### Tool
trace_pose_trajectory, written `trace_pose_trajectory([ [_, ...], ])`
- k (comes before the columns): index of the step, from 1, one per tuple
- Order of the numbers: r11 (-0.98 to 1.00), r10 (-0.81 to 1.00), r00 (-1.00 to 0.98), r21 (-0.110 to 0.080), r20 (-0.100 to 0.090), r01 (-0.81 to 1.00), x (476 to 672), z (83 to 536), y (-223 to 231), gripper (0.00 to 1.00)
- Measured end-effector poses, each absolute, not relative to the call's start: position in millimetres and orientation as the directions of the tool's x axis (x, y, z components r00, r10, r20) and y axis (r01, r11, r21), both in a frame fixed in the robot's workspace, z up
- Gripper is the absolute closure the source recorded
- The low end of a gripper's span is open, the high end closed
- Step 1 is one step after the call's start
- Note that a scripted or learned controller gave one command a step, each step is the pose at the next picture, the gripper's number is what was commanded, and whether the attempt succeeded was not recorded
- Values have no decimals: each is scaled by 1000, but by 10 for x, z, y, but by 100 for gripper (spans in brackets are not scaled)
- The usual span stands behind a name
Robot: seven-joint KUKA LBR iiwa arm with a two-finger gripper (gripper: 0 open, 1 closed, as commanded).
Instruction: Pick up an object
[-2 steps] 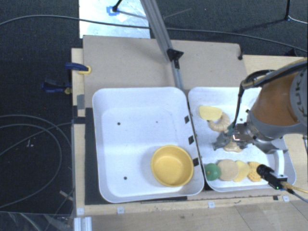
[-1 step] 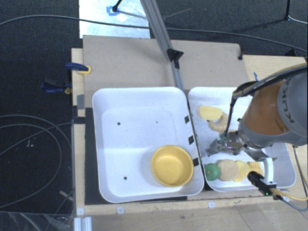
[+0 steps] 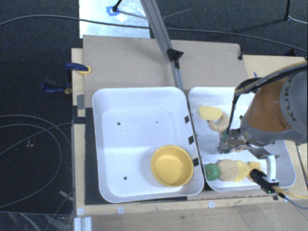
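Nearest the front edge of the bench (image 3: pixel 159 64), in the right-hand shallow white bin (image 3: pixel 195 100), lies a row of small things: a green rounded piece (image 3: pixel 211 170), a pale tan lumpy object (image 3: pixel 226 169) touching it, and a yellow piece (image 3: pixel 242 172) just beside that. They look light and somewhat soft, like toy food; the tan lump is rounded and may roll or slip, so a hold across its narrow middle seems safest. A little farther back, the grey arm's pincer (image 3: pixel 230 142) hangs low over the same bin, just above and behind the tan lump, apart from it. Whether the pincer is spread or closed I cannot tell, and nothing can be made out in its hold. Just beyond it sit a curved tan piece (image 3: pixel 219 124) and a flat yellow oval piece (image 3: pixel 210 112), touching each other, close to the pincer's far side. In the left white bin (image 3: pixel 110 100), a round yellow plastic bowl (image 3: pixel 172 165) rests upright near the front, well apart from the pincer.
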State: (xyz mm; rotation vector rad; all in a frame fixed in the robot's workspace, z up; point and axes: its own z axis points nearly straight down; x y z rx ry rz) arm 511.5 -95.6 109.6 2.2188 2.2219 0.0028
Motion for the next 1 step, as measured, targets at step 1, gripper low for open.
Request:
trace_pose_trajectory([
  [1, 5, 1000, -5, 6, -1, 1000, 5167, 1531, -957, 100],
])
